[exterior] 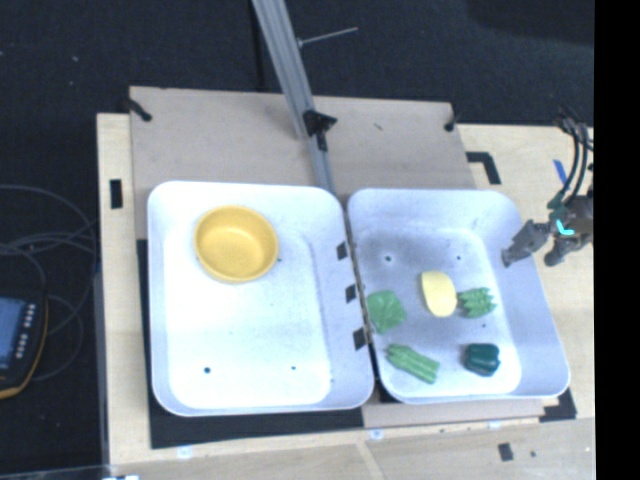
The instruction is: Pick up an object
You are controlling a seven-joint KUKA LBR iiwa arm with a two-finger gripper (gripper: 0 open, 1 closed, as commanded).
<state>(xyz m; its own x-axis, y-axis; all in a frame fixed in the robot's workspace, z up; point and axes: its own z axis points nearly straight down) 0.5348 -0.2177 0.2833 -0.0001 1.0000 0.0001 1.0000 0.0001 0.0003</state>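
Observation:
The right bin (400, 218) holds several small items. A pale yellow piece (438, 293) lies near its middle, with a light green ridged piece (476, 301) touching its right side. A green leafy piece (385, 310) sits to the left, a long green bumpy piece (413, 363) lies toward the front, and a dark green pepper (482, 359) rests at the front right. My gripper (537, 248) hangs over the bin's right rim, open, with nothing between its fingers, up and to the right of the items.
A yellow bowl (236, 243) stands in the back left of the left bin (250, 368). A grey metal rail (285, 58) slants down from the top to the gap between the bins. Cables and a handheld device (15, 338) lie at far left.

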